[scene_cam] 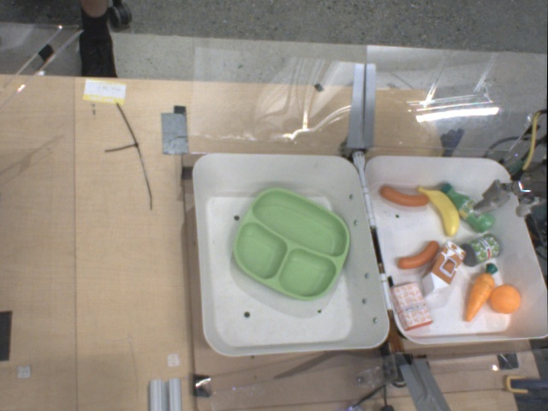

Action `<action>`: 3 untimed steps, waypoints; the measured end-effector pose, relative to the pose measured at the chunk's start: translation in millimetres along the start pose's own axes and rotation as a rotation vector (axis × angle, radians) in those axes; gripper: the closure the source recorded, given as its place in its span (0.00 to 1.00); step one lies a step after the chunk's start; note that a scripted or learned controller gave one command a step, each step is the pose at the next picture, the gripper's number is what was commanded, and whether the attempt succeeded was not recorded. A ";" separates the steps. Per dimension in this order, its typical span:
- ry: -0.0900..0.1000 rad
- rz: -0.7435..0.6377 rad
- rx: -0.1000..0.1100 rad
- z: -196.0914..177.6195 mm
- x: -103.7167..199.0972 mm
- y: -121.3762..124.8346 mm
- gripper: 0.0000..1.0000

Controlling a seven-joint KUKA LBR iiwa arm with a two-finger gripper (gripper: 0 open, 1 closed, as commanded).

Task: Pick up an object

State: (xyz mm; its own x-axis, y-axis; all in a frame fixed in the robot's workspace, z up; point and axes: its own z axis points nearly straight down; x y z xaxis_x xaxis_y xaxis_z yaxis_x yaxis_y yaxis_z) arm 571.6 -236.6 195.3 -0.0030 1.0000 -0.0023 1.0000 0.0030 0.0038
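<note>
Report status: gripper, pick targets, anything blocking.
Gripper at right bin's far right edge, nothing between its fingers. Banana, two sausages, carrot, orange, cartons untouched. Green tray in left bin. No obstruction.

A green divided tray (292, 244) sits tilted in the left white bin (214, 315). Out on the wooden table (86, 255) lies a yellow label (104, 91), near a thin dark wire (137, 152) and a grey block (175, 132).

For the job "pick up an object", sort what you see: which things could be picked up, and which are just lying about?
Pickable, right bin: banana, two sausages, carrot, orange, cartons, can.

Lying about: green tray, yellow label, black wire.
</note>
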 end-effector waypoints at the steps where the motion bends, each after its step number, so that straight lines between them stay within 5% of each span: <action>1: -0.001 -0.049 -0.003 82.4 19.3 -37.7 0.00; 2: 0.018 -0.012 0.002 99.3 -9.9 89.1 0.00; 3: 0.000 -0.018 -0.014 85.3 -14.3 91.4 1.00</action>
State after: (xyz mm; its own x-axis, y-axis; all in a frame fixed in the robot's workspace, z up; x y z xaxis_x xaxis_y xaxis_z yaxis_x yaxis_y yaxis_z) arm 663.5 -250.8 110.4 -0.0208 0.9998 -0.0020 0.9996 0.0209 0.0177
